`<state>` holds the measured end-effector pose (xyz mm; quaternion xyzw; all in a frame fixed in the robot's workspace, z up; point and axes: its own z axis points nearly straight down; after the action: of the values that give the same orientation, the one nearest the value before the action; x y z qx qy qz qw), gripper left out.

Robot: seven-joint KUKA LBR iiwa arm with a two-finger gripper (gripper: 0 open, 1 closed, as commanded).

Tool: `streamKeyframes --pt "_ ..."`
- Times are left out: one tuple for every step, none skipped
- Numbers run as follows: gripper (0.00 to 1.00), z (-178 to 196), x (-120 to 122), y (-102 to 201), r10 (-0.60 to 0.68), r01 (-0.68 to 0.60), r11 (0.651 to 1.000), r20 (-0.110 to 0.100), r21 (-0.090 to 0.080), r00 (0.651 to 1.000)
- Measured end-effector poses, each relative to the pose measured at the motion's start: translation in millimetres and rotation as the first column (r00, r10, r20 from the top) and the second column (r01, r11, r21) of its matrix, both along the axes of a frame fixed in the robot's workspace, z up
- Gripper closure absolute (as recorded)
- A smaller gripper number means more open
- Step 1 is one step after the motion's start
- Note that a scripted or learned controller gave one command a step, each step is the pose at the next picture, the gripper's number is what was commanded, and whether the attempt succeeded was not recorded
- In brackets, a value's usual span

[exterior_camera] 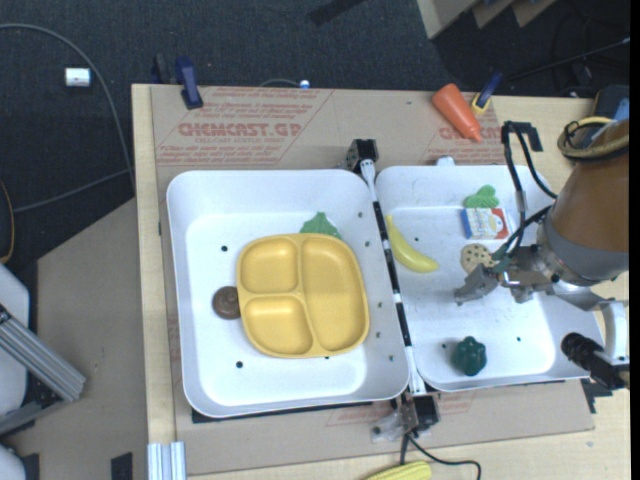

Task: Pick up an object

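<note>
My gripper (482, 280) hangs over the middle of the right bin (530, 343), low above its floor, at the end of the grey arm with the orange band. A round beige cookie (474, 257) lies just beyond it, and a yellow banana (410, 251) lies to its left by the bin's wall. Towards the front sits a dark green vegetable (468, 356). At the back of the bin a small white packet (485, 222) lies with a light green piece (484, 197) behind it. I see nothing held in the gripper.
The left bin (200, 218) holds a yellow divided plate (302, 295), a brown round piece (226, 302) at the plate's left and a green leaf (320, 224) behind it. An orange carrot (458, 113) lies on the bench behind the right bin. Black cables (520, 168) run beside the arm.
</note>
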<state>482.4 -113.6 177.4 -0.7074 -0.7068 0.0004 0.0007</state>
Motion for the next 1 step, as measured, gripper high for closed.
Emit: streamKeyframes --pt "0.00 -59.0 -3.8 14.7 0.000 0.000 1.000 0.000 0.001 1.000"
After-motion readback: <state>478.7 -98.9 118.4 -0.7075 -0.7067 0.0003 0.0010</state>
